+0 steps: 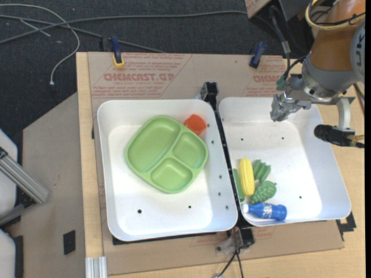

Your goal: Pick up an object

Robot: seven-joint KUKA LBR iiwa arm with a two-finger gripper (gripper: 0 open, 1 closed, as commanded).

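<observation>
Corn (247, 176) partly over green veg (262, 181).

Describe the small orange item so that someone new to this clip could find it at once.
Start with the left white bin, which holds a large green divided plate. At the plate's far right corner, near the wall between the bins, sits the small orange object, touching or nearly touching the plate's rim. It is the only orange item in either bin; the corn and other toys lie in the right bin.
</observation>
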